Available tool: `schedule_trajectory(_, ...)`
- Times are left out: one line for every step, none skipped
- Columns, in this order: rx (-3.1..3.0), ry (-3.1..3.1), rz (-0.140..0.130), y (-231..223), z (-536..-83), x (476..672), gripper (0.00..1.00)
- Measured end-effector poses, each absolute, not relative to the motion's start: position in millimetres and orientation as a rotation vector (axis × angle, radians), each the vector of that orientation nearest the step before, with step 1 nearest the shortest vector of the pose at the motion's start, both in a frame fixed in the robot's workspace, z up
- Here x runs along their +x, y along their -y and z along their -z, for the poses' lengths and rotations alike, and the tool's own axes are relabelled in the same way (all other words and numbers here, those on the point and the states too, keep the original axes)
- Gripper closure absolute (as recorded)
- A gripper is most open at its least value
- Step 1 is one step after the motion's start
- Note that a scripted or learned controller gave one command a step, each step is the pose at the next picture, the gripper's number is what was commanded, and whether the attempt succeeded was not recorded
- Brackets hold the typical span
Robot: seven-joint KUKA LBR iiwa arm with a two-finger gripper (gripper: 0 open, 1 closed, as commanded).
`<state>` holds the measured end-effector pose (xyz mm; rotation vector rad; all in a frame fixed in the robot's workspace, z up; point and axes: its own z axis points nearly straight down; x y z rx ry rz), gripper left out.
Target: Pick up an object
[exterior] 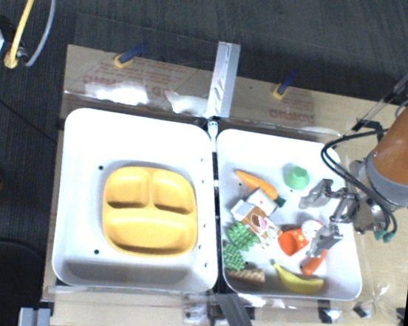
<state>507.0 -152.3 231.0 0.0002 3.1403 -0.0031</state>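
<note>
Lowest in the right bin (352, 286) lay a banana (298, 281), with an orange cup (292, 242) just above it. Over these the gripper (320, 245) hung, whether open or shut I could not tell. Left bin (75, 179) held a yellow tray (151, 210).

Glossy yellow plastic tray (151, 210) (smooth), white plastic bins (75, 179)
</note>
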Motion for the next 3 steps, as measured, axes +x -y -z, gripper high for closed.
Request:
schedule_trajectory(-0.136,-3.137,0.004,130.6,-105.2,548.5,0.0)
schedule_trajectory(-0.091,-3.125,0.009,121.2,-97.0,653.5,0.0)
schedule_trajectory(-0.03,-3.119,0.012,118.3,-96.4,651.6,0.0)
